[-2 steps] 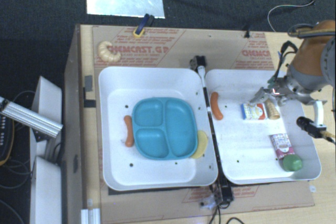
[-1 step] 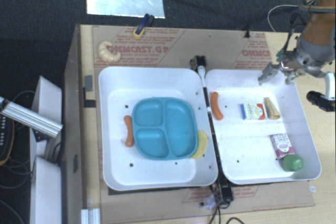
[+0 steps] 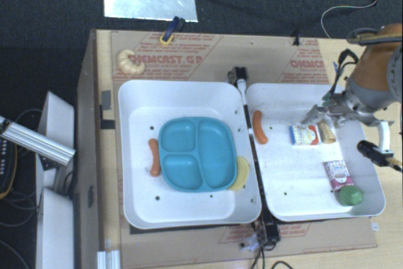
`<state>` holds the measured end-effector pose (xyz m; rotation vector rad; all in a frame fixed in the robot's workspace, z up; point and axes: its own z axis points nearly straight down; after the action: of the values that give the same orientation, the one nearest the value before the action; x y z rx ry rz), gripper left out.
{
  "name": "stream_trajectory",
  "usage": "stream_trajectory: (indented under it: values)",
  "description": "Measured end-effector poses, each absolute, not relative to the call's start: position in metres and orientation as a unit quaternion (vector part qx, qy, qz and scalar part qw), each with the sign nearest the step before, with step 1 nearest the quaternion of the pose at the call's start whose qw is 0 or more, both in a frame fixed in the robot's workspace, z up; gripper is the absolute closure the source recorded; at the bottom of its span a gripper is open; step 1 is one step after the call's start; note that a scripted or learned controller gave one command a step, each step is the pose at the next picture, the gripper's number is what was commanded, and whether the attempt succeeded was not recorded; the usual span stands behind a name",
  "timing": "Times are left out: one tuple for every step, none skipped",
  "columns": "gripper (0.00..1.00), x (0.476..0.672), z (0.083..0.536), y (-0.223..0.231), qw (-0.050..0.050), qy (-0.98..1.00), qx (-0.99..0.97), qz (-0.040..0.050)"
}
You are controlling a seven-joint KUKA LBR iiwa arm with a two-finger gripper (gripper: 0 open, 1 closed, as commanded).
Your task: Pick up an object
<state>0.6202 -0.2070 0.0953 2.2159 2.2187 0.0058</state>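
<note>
The grey two-finger gripper (image 3: 322, 111), its fingers spread apart and holding nothing, hovers over the right white bin (image 3: 277, 198) beside a small white-and-red packet (image 3: 305, 135); grasping remains undone.

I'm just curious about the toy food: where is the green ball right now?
The green ball lies in the near right corner of the right bin, touching the lower end of a pink-and-white packet.
</note>
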Motion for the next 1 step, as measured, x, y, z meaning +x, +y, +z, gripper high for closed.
stream_trajectory:
  values:
    - [0.00,0.6700,0.1828,-0.2063,0.003,0.709,0.706,0.0017]
